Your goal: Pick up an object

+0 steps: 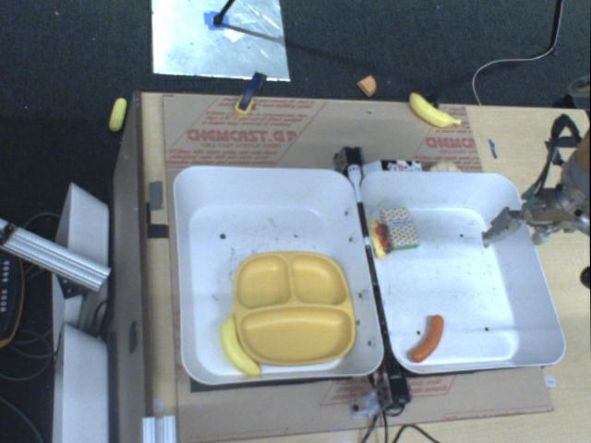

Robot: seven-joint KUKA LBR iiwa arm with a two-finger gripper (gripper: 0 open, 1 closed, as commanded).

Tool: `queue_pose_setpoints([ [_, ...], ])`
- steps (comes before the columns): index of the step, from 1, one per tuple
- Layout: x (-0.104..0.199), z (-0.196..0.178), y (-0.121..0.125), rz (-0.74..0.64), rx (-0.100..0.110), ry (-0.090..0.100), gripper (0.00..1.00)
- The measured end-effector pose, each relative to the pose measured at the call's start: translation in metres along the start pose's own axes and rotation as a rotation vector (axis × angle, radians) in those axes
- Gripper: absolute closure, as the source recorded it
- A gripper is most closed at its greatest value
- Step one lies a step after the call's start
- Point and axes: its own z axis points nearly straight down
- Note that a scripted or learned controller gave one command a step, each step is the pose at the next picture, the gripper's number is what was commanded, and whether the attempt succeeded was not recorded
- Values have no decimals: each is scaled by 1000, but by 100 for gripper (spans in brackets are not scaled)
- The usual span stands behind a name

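Right bin: one orange sausage near its front edge, one patterned sponge block by the back-left corner against the divider. My jaws hang over this bin's right edge, nothing between them; whether parted or closed, I cannot tell. Left bin: one yellow divided plate, one banana touching its front-left side. On the counter behind the bins: a second banana at the back edge.
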Motion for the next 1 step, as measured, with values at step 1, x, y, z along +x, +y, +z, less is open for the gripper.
queue_pose_setpoints([
  [1, 59, 55, 24, -1, 1, 2, 0],
])
